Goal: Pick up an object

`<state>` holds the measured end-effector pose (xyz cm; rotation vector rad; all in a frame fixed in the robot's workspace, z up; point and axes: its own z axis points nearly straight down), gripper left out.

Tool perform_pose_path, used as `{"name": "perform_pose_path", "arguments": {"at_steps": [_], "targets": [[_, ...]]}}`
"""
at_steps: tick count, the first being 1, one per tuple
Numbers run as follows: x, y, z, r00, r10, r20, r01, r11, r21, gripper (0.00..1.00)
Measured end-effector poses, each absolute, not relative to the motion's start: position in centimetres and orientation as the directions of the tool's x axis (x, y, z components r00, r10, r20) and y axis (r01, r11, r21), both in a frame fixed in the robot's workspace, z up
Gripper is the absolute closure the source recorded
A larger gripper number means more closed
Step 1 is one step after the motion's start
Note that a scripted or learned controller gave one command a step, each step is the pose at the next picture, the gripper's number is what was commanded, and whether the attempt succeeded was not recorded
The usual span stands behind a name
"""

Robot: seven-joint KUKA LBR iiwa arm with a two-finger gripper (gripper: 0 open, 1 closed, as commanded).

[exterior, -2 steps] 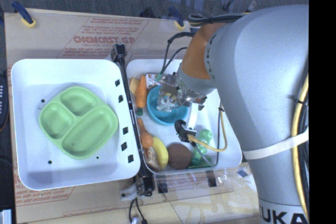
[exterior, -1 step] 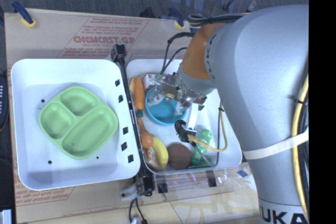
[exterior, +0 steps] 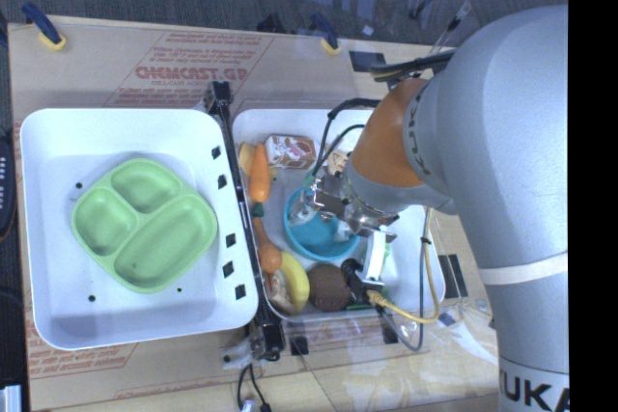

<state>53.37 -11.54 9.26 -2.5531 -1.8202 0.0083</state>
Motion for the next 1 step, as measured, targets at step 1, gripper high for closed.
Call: {"name": "perform_pose_path", "arguments": {"at_steps": [1], "targets": [[59.85,-9.25,9.14,0.487,0.873,-0.004,0.873,-0.487,-0.01,0.0]]}}
